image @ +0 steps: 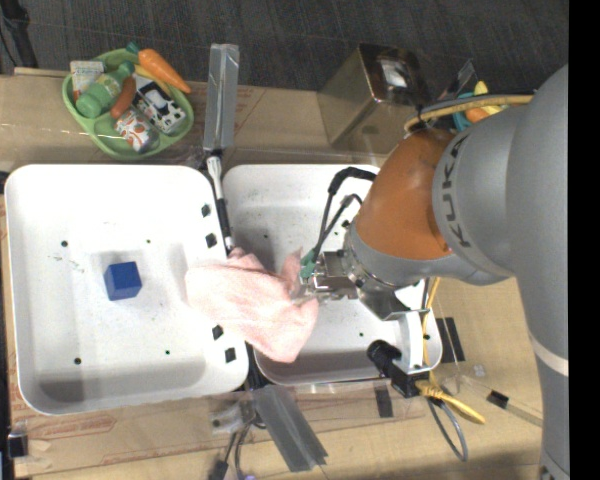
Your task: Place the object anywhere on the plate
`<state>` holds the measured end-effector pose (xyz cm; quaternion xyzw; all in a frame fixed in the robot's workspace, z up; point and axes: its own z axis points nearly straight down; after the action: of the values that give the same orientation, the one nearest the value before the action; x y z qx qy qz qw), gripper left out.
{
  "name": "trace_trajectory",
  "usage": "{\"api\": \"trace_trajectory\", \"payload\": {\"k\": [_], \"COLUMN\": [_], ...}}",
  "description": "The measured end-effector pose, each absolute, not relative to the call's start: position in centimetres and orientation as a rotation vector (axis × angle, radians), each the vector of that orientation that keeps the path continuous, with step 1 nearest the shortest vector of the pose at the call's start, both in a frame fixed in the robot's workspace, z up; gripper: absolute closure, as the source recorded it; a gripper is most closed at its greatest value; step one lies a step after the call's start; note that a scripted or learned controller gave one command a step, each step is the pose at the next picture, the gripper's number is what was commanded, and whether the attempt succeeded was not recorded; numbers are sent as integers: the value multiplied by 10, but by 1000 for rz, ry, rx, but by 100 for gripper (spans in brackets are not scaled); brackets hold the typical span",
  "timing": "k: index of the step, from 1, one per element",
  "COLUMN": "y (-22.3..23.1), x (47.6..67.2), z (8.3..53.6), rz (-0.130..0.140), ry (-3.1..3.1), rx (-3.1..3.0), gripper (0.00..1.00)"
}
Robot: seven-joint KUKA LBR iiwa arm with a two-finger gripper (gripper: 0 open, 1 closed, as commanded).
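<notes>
The hand (315,276) meets the pink cloth's (250,303) right edge, grip state unclear; the cloth spreads leftward across both bins' rims.

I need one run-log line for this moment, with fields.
arm: over right bin | pincer: at pink cloth, grasp unclear | cloth: draped across both bins' rims | blue cube: left bin | plate: unidentified

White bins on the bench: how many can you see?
2. The left shallow white bin holds a small blue cube; the right shallow white bin lies under the arm. A pink cloth drapes across both.
</notes>
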<state>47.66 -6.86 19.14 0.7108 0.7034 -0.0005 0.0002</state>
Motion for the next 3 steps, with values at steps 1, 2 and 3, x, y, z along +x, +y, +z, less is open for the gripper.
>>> {"api": "trace_trajectory", "payload": {"k": [1, 2, 3], "y": [-68, -20, 21], "x": [478, 486, 506], "z": [232, 239, 235], "rz": [-1, -3, 0], "ry": [2219, 2622, 2915], "rx": [2226, 1733, 1169], "gripper": [100, 100, 100]}}
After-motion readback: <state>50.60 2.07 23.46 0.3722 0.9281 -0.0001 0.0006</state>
